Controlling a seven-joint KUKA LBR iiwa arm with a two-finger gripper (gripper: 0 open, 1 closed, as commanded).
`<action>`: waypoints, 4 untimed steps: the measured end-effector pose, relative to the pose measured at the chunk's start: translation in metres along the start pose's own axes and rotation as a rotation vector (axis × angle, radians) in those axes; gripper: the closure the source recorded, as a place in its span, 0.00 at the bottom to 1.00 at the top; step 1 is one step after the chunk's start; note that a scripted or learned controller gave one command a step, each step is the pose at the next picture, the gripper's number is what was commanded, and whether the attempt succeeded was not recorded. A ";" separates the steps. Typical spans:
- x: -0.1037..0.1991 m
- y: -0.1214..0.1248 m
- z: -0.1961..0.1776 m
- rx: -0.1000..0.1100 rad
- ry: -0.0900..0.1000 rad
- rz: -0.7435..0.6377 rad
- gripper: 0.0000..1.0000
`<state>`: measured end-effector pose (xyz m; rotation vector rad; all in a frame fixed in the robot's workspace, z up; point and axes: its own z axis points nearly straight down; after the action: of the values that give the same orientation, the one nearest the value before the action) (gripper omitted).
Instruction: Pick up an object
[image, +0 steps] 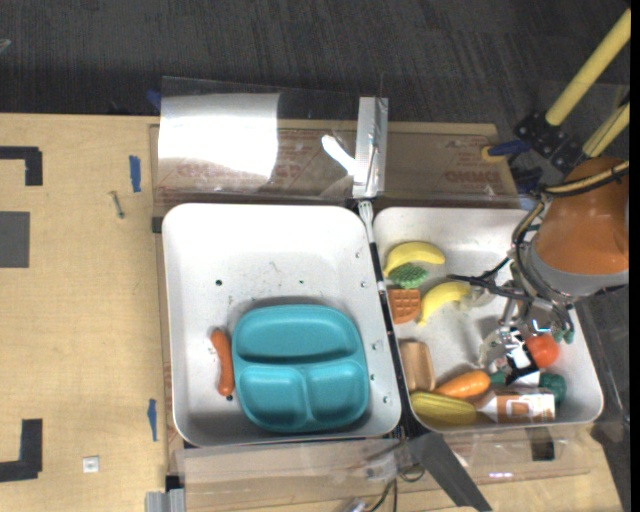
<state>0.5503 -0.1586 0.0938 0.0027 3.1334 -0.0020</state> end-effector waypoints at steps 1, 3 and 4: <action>-0.078 0.056 0.006 -0.003 -0.002 -0.096 0.00; -0.051 0.064 0.006 0.000 0.000 0.055 0.00; -0.054 0.066 0.006 0.001 0.001 0.305 0.00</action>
<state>0.6040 -0.0929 0.0881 0.4782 3.0974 -0.0019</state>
